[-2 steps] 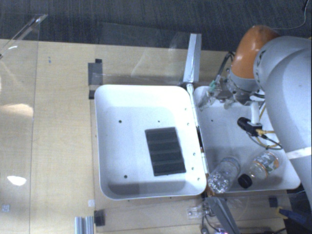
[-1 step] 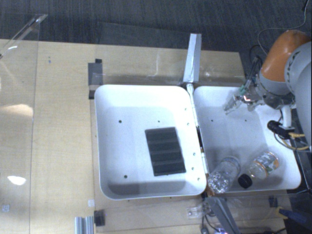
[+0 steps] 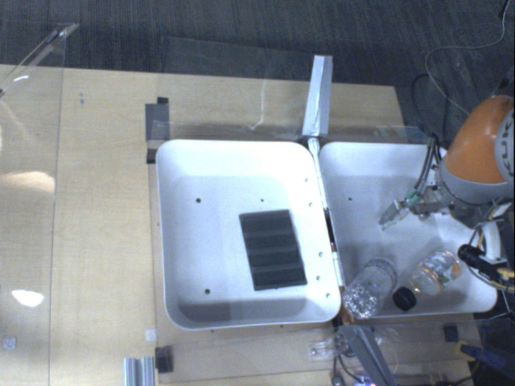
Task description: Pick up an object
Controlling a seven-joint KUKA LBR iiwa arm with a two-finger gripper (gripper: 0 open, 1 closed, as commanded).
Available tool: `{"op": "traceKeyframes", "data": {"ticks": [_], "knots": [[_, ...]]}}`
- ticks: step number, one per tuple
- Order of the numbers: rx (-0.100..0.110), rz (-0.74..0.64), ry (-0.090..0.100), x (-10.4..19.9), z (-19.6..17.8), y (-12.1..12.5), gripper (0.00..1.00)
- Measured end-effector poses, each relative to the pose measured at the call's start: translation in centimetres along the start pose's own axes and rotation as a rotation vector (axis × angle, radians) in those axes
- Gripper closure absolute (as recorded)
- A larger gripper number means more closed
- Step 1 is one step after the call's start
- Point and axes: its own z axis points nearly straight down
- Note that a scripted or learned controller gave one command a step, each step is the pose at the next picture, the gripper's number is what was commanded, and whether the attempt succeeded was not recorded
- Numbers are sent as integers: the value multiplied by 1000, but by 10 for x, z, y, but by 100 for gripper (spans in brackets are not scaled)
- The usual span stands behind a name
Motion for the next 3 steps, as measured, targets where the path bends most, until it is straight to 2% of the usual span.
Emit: {"op": "traceKeyframes", "data": {"ticks": [1,2,3], "knots": [[-1,53,-2,-9,-1,-85,0],[-5,54,0,22,-1,-21,0],[-2,20,1,29,1,42,0]]}}
